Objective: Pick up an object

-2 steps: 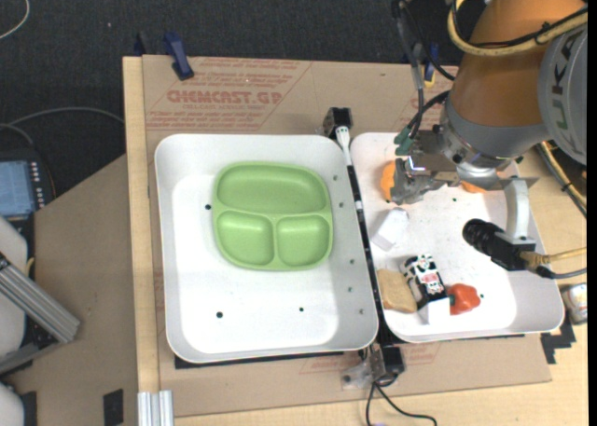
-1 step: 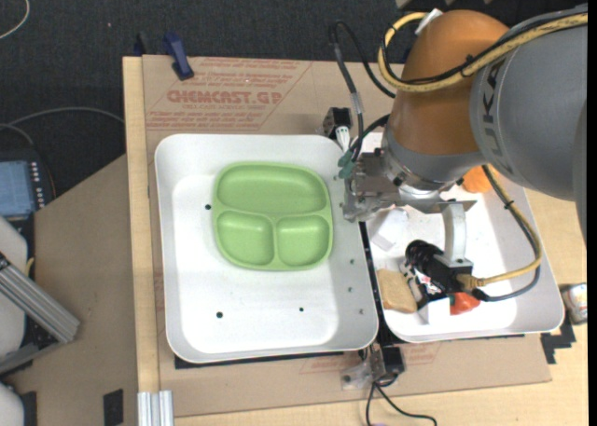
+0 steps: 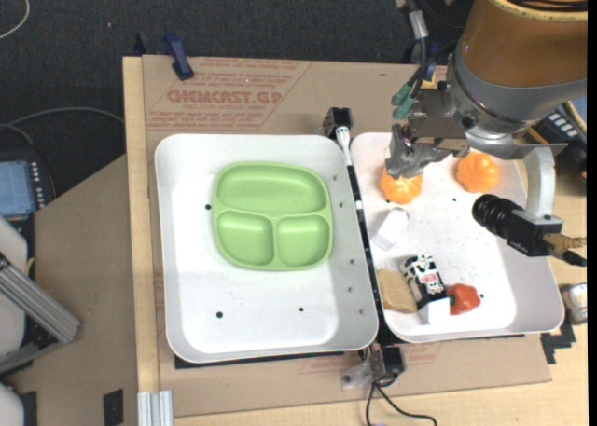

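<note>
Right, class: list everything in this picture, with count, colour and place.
bins: two, white, side by side
divided plate: one, green, in left bin
orange lumps: two, orange, right bin's far end
white scrap: one, white, right bin's middle
tan wedge: one, tan, right bin's near edge
black-and-white item: one, beside tan wedge
red piece: one, red, right bin's near edge
blue clamp: one, blue, beyond left bin
arm: one, grey and orange, above right bin's far end

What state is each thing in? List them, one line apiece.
gripper: low in the right bin, directly over an orange object.
second orange object: loose near that bin's back wall.
green divided plate: flat, right side up, in the left bin.
black-and-white carton: lying near the right bin's front wall.
</note>
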Tool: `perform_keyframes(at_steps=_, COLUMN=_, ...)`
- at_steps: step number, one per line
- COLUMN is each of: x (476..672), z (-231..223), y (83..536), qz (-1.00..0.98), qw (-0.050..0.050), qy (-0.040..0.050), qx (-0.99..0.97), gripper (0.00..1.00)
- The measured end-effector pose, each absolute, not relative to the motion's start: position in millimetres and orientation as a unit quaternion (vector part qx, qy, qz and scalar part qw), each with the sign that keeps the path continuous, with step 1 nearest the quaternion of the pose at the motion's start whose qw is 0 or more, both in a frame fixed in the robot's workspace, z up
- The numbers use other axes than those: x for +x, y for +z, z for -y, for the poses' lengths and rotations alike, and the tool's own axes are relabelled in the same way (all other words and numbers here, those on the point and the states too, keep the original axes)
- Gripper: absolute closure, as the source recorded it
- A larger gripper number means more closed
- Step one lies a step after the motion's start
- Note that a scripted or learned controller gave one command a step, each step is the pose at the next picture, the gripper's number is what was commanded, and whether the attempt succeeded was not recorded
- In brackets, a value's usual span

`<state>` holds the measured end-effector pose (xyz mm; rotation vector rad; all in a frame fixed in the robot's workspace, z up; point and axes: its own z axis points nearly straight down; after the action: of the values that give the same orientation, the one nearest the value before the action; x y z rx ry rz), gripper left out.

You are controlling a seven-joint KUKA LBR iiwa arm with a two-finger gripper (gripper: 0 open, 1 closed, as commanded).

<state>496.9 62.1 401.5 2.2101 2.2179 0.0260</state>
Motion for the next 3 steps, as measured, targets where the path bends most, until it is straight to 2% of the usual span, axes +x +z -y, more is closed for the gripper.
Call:
perform_keyframes(at_steps=1, x=530.5, z=-124, y=276, qz=-0.709, qw=-0.004, qy=-0.0049, qx=0.705, gripper=1.0)
perform_keyframes(at_steps=2, x=529.5, z=-138, y=466, qz=-0.708, qw=0.005, qy=0.0097, qx=0.706, gripper=1.0)
perform_keyframes(at_steps=3, x=475.3, z=-231, y=391, qz=-0.711, qw=-0.004, qy=-0.0036, qx=0.703, gripper=1.0)
